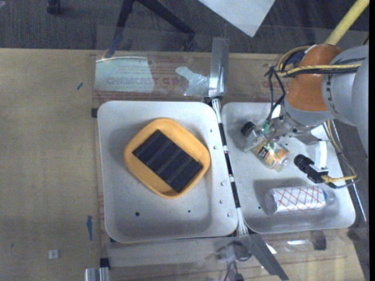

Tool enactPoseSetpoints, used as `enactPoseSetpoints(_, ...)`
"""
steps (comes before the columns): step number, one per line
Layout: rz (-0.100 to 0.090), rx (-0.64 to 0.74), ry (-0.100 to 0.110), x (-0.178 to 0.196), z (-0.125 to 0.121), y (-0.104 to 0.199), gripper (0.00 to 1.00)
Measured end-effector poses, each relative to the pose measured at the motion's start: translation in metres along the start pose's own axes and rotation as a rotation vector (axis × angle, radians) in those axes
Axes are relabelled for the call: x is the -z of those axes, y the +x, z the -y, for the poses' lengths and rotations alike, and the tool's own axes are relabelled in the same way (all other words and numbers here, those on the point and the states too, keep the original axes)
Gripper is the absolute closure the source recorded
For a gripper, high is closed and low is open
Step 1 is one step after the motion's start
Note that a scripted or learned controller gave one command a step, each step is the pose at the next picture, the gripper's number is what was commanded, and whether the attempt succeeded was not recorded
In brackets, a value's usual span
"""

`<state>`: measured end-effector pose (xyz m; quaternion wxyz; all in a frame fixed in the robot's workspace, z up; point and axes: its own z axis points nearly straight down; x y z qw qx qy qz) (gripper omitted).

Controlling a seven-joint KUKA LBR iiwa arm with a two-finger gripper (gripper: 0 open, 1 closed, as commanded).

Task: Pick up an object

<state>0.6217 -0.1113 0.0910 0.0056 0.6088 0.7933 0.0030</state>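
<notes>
Two white bins sit side by side on the bench. Low in the right bin, the gripper is right over a small orange-and-green packet, crumpled and shiny, near the bin's middle; whether it grips the packet cannot be told. Nearer the front lies a clear cylinder with red cross-hatching. An orange tray with a dark ribbed insert rests in the left bin.
</notes>
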Motion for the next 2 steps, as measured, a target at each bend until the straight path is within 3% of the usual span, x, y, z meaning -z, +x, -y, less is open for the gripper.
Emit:
enactPoseSetpoints(1, 0.004, 0.002, -0.007, 0.012, -0.002, -0.001, 1.00)
enactPoseSetpoints(2, -0.004, 0.144, 0.009, 0.094, 0.011, 0.026, 1.00)
